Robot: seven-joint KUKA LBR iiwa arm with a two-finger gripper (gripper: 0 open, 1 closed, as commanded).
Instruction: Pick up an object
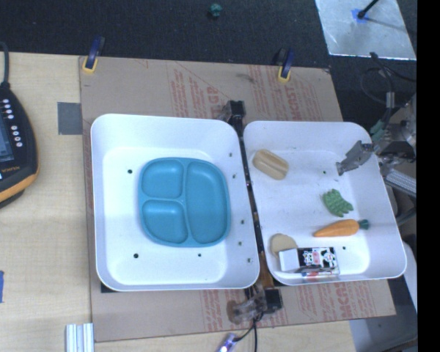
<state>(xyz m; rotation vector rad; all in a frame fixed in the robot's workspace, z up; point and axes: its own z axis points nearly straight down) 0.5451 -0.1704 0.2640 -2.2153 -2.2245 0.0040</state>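
Observation:
The right bin [308,134] holds a tan bread roll [270,164] at its back left, a green leafy toy [338,202] and an orange carrot [339,229] on the right. A tan round piece [282,242] and a small printed box [310,260] lie at the front. My gripper [350,159] reaches in over the bin's back right part, above the bare floor and behind the green toy. It touches none of the objects, and nothing is seen held in it.
The left bin [114,141] carries a blue divided plate [184,201]. A handheld control pendant [4,149] lies at the far left of the bench. Two clamps [284,64] hold the cardboard sheet at the back. The arm's body [396,141] crowds the right bin's right rim.

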